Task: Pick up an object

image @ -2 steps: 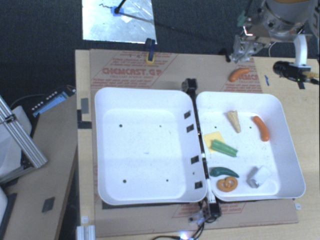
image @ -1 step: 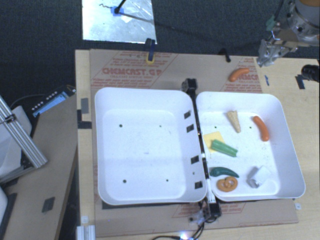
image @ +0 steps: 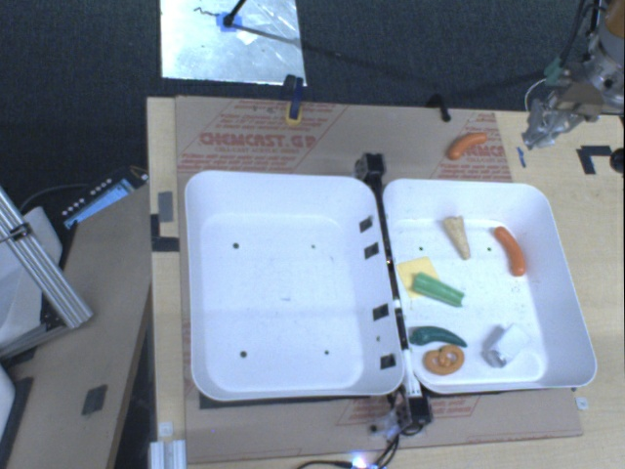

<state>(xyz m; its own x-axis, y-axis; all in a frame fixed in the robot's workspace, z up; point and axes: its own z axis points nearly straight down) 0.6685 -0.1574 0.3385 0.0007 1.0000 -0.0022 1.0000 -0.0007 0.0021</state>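
Overhead, claw (image: 540,131) hangs above the worktop (image: 547,140) past the right bin's (image: 562,262) far corner (grip state: cannot tell). Nearest object: orange sausage (image: 467,146) on the worktop; another sausage (image: 509,250) lies in that bin.

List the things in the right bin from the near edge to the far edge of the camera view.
Pretzel → dark green pepper → light green piece → orange sausage → tan cone.
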